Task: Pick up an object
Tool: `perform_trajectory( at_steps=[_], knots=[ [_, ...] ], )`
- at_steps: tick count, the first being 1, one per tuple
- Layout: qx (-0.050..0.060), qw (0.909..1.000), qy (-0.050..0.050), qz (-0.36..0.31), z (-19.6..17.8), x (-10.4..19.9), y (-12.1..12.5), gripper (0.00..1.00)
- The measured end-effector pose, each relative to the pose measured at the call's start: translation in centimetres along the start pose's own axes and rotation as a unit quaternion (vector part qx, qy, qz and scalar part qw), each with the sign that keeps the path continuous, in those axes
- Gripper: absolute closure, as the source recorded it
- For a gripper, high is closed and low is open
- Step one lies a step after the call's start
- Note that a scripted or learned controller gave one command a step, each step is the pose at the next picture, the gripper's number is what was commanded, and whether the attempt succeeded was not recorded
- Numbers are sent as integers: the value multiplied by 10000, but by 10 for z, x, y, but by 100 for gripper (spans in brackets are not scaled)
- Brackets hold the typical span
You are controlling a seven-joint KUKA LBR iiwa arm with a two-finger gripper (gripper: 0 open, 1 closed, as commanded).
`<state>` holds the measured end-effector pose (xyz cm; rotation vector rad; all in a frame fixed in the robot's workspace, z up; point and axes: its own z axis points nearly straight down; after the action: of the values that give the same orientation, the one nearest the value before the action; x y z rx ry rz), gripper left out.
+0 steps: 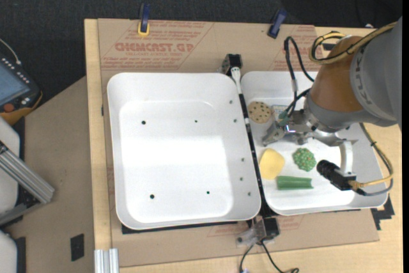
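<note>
As seen from above at a slant: brown cardboard sheet [192, 41] with red lettering, pinned at the far edge by two blue clamps [144, 17].

Farthest left, shallow white left bin [121, 137], rounded at the corners, with four small dark dots on its floor. Touching along its right wall, the white right bin [300, 204], partly covered by the arm.

Inside the right bin, nearest the shared wall, a round tan cookie-like disc [258, 111] with dark specks, lying flat. Nearer the camera from it, a pale yellow piece [271, 163], also close to that wall. Just right of the yellow piece, a long green piece [294, 183] lying crosswise, and above that a bumpy green lump [304, 158], near but apart from both.

Reaching in from the right, grey arm with orange band [335, 83], wrist low over the middle of the right bin. At its tip, gripper [276, 124], pointing left, between the disc and the yellow piece. Fingers [271, 133] spread apart, pinching nothing. Lower finger just above the yellow piece, upper one just right of the disc; touching or not, hard to tell.
</note>
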<state>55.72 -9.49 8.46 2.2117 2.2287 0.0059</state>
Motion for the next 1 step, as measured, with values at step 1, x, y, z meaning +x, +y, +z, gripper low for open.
perform_trajectory(
  at_steps=[1],
  knots=[
    [-75,10000,-31,27,-132,-16,44,0]
  ],
)
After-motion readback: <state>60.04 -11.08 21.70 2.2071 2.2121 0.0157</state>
